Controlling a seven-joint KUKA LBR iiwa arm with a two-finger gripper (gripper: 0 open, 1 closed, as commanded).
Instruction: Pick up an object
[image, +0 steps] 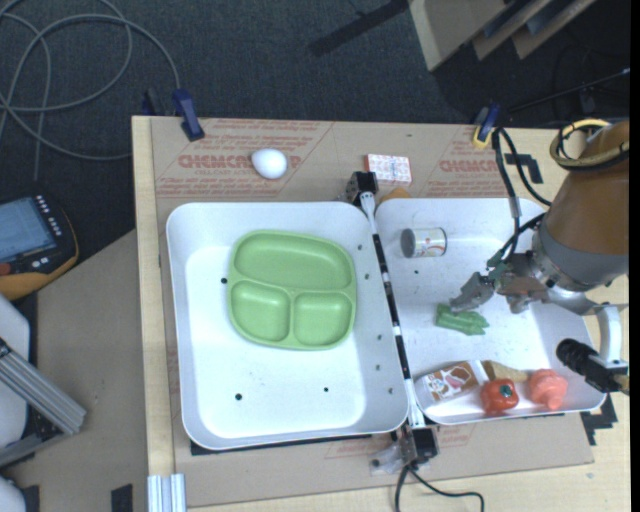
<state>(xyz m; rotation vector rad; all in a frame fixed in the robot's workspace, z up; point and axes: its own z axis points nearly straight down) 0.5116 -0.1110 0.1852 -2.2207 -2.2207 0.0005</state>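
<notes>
Gripper (478, 292) low in right bin (560, 225), fingers' state unclear. Green piece (461, 321) just beside tips, at seven o'clock, long axis running nine to three. Nothing visibly held.

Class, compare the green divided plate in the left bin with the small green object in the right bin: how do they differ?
The green divided plate is much larger than the small green object. The plate is pale green with three compartments; the object is darker, narrow and irregular. The plate lies apart from the arm; the object lies just below the hand. Both are green and rest in white bins.
</notes>
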